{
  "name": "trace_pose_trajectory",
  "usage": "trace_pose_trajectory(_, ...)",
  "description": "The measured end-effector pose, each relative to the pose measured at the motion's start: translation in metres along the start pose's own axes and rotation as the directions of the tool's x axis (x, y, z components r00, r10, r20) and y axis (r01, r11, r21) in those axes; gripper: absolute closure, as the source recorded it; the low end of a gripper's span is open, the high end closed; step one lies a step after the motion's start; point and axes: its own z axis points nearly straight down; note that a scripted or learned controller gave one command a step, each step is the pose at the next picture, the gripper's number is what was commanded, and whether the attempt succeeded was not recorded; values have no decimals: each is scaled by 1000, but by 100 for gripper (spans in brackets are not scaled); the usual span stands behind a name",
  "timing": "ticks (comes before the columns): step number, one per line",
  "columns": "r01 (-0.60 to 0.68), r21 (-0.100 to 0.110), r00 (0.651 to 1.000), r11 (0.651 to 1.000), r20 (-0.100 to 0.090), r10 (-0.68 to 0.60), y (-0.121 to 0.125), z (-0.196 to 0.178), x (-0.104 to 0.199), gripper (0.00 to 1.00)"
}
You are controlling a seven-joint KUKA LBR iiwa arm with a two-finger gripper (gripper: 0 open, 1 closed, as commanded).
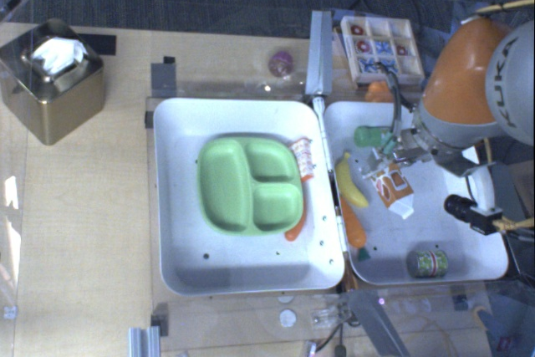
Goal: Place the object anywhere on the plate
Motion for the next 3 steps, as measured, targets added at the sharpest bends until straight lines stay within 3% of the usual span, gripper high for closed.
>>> trace_pose_trajectory(1, 76, 2, 997, 997, -2, -76, 31, 1, 78, 100)
trace_pose_trajectory(2, 169, 3, 986, 986, -2, -169, 37, 1, 137, 100)
trace_pose_trajectory(3, 168, 2, 986, 986, -2, -168, 37, 1, 137, 0)
